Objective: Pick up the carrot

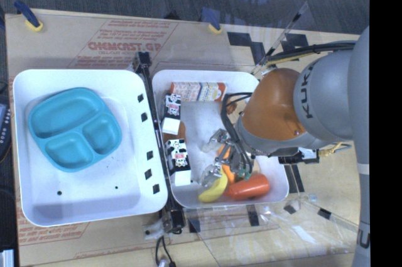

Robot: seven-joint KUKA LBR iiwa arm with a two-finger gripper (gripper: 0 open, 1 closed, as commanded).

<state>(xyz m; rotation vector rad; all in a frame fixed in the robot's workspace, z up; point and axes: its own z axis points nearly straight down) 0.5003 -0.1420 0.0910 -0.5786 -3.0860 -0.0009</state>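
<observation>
Right white bin (264, 80): carrot (249, 186) just beside pincer (225, 162), finger state beyond telling.

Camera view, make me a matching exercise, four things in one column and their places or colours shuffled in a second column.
Things:
1. divided plate
2. carrot
3. banana
4. carton

Descriptions:
A. yellow, at the near edge of the right bin
B. blue, alone in the left bin
C. lying along the far wall of the right bin
D. orange-red, right beside the yellow fruit, just under the tool

Pairs: 1-B, 2-D, 3-A, 4-C
</observation>
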